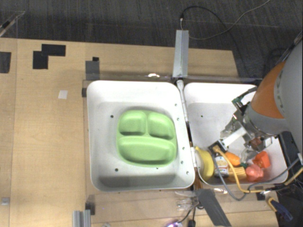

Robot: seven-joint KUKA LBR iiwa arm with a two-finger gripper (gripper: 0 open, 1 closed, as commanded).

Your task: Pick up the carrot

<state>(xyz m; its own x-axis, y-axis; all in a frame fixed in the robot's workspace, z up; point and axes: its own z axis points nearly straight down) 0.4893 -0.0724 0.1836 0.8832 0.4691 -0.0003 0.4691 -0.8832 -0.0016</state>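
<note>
The carrot (232,159) is a short orange piece lying near the front of the right bin (208,109), among other toy food. My gripper (246,146) hangs low over that front part of the bin, just above and to the right of the carrot. The grey wrist and its orange band rise from it toward the right edge. Parts of the robot cover the gripper's tips, and nothing shows as held.
A yellow banana (204,161) lies at the right bin's front left corner beside a small labelled container (220,165). Red pieces (261,160) and a pale orange piece (239,173) crowd the front right. The left bin (97,126) holds a green divided plate (144,137).
</note>
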